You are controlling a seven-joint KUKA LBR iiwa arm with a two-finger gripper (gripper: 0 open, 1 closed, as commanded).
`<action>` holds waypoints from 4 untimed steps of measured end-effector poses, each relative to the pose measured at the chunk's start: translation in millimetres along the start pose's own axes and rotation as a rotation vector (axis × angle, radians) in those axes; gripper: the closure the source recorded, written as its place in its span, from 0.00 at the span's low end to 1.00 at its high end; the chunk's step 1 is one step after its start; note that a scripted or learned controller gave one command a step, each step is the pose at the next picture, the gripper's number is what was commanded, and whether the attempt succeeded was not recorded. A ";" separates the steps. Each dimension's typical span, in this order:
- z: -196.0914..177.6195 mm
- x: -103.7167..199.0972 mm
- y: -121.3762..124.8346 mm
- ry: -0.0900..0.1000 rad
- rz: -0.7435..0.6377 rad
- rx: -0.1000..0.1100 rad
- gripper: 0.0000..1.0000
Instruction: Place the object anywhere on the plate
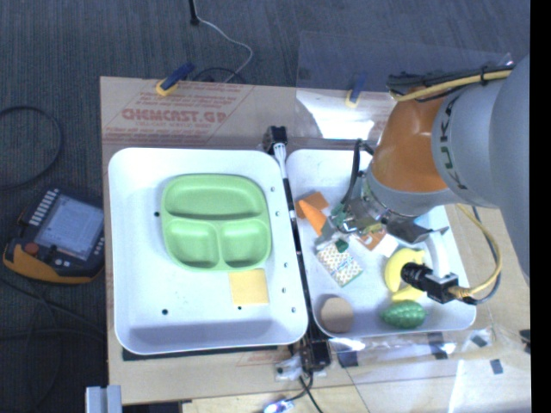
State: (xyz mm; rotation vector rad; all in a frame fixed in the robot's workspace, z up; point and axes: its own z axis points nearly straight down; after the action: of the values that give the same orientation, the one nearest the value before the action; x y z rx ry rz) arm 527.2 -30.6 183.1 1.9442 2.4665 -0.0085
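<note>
Down low over the right bin, with the end effector tucked under the orange wrist band among the clutter. Cannot tell its state, nor whether anything is caught in it. Just beside it: an orange piece to its left and a patterned packet just below, long axis running diagonally from upper left to lower right. Probably one of these as the object. Farther along the bin: a banana, a green fruit, a brown round thing. Well apart to the left, across the divider, sitting in the left bin: the green plate, long axis sideways, a yellow square just beside its lower edge. So, by judgement: lift, then straight leftward travel over the shared rim.
</note>
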 end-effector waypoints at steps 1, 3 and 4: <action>-0.1 0.0 0.0 0.000 0.000 0.000 0.00; 0.6 98.3 24.5 0.006 -0.068 0.001 1.00; -27.0 141.8 4.0 0.003 -0.152 -0.003 1.00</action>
State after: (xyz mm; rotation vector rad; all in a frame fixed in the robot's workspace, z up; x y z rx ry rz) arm 498.0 108.3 209.5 1.7523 2.6077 -0.0021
